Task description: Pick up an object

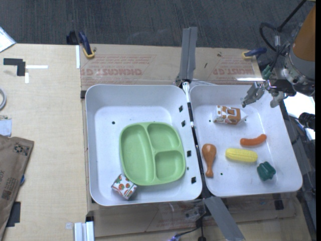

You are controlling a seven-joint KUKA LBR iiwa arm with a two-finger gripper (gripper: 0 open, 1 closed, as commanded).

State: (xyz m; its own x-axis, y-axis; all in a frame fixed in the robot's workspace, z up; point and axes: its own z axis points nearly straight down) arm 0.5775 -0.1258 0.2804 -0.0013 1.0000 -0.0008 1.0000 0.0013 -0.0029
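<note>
camera view: the desk (45,109) carries two shallow white bins side by side. the left bin (100,134) holds a green divided plate (152,153) near its centre, and a small printed carton (124,187) sits just off the plate's 7 o'clock corner, close to the bin's near wall.

the right bin (286,174) holds the loose toy food. a brown-and-white carton (228,115) lies toward 12 o'clock of that bin; an orange sausage (253,140) lies nearer the middle, with a yellow corn cob (241,155) just beside it at its 7 o'clock. a drumstick (209,159) lies at 9 o'clock by the left wall, and a dark green piece (266,171) sits at 5 o'clock, near the corn but apart from it.

the arm comes in at 2 o'clock of the frame, and the hand (262,93) hovers over the bin's far right corner. two fingers show spread apart with nothing between them — released, carrying nothing. the closest item is the brown-and-white carton, at about 8 o'clock from the hand and not touching it.

as for progress, i judge the pick has not begun in earnest: every object rests in a bin and none is lifted. left to do — line up over one item, likely the carton, come down, clench and raise it.
</note>
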